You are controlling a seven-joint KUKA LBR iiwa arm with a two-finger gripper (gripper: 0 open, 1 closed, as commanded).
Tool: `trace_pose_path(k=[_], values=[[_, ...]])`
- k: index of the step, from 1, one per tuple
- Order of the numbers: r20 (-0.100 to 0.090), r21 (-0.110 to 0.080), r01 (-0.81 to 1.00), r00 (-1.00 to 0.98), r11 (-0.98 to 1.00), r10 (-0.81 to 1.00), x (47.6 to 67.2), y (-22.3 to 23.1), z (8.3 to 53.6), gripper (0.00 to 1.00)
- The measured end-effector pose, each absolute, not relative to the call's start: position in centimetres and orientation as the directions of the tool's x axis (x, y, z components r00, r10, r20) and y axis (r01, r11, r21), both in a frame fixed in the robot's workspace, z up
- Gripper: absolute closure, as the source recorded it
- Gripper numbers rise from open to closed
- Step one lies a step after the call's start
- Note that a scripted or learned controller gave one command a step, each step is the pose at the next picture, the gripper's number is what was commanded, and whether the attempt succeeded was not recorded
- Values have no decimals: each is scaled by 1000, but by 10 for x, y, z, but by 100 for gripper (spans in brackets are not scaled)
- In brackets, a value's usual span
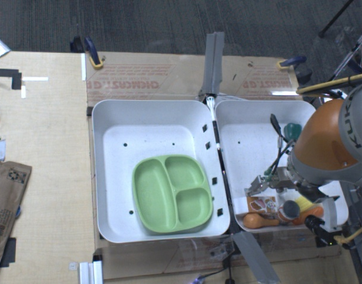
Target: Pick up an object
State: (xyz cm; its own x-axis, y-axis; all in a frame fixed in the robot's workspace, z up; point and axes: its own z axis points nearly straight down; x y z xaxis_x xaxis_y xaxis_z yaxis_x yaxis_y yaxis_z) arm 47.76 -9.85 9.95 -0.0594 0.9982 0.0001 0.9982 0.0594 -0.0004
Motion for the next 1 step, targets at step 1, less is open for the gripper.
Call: trace_pose_path(k=[1], values=[[0, 0, 998, -59, 59, 998, 478, -99, 99, 0]])
